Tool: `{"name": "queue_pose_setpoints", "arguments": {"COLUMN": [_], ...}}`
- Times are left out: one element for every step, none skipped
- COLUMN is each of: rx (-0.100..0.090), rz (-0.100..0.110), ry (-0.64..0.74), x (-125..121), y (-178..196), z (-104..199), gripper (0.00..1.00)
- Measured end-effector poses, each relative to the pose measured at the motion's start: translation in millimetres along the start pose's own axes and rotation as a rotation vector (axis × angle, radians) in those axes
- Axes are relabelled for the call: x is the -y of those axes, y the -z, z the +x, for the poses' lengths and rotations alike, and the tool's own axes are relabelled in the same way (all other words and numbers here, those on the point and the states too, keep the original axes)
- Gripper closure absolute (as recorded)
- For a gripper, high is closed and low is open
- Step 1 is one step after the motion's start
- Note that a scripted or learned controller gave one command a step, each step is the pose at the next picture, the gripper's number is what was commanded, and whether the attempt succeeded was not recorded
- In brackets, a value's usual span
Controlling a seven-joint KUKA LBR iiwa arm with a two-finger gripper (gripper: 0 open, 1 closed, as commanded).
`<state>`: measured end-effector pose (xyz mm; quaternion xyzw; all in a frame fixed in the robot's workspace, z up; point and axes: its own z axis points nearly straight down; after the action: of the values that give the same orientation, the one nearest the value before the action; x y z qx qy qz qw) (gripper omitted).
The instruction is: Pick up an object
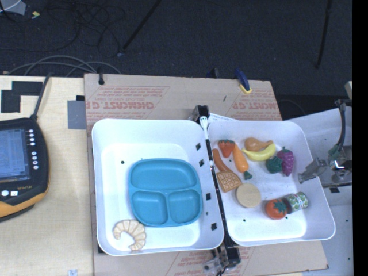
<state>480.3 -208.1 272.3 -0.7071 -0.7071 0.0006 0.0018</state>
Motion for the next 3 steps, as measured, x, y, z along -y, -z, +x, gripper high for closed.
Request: {"name": "queue_pose_setpoints", "arguments": {"rx": [0.012, 0.008, 0.001], "rz": [-0.025, -0.019, -0.001], "ry": [0.002, 0.002, 0.002], "x": [-3.0, 2.7, 4.3], "y": [-156.1, 45.3, 45.1], "z": [-8.1, -6.6, -6.0], "gripper": [0.00, 0.00, 1.00]}}
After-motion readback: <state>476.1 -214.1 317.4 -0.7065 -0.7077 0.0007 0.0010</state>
